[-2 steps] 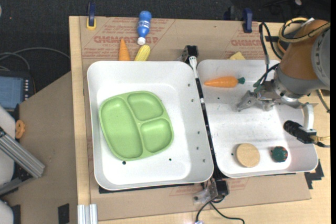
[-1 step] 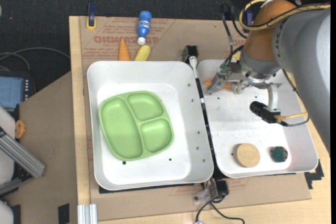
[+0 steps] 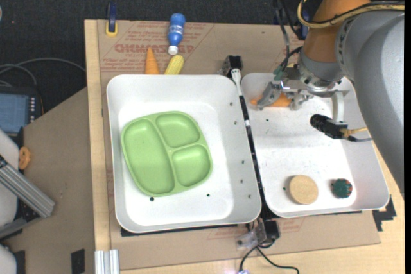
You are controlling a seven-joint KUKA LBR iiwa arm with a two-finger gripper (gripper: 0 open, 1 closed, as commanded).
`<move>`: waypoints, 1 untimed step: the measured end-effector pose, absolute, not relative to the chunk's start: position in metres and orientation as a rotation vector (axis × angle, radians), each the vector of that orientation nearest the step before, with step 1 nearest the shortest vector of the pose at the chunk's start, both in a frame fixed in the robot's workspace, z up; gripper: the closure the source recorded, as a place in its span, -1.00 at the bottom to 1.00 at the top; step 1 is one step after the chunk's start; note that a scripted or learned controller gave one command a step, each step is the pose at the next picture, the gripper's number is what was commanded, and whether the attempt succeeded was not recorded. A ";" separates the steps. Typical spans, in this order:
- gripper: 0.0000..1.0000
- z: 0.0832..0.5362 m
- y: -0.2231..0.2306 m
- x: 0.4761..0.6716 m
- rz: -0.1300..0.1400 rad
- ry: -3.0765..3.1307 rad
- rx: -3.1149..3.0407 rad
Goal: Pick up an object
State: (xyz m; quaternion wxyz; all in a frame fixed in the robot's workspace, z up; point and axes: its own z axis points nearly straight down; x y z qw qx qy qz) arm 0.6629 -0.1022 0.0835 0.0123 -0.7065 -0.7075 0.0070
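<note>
Cardboard bench (image 3: 199,35), arm (image 3: 376,54) angled down into right-hand bin's (image 3: 289,151) far corner — pincer (image 3: 280,94) beside orange piece (image 3: 262,101), spread unclear.

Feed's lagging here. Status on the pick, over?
Gripper low at far-left corner of right bin. Orange piece right beside it, grasp unconfirmed. Tan disc and dark ball well clear.

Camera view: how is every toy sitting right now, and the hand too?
Green plate, flat, right way up, in the left bin.
Blue bottle, lying on its side outside the bins.
Tan disc, lying flat in the right bin.
Hand, low over the right bin's far corner.
Orange piece, lying in the right bin beside the hand.
</note>
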 end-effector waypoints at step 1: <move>-1.00 0.081 -0.144 0.662 0.016 -2.207 -2.214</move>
